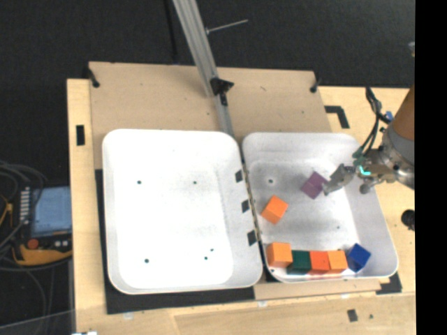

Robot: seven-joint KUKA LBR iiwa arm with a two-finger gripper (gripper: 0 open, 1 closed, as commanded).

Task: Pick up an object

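We see the gripper (339, 179) low in the right bin (370, 218), just right of the purple block (314, 184); whether it is released or clenched we cannot tell. We judge this the approach: next, straddle that block and close.

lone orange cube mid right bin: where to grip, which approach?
Take the orange cube from straight above, fingers on two opposite side faces. It sits apart from the purple block and the row of blocks along the near wall, so its sides look free. It lies turned relative to the right bin walls, so the gripper likely needs rotating to match.
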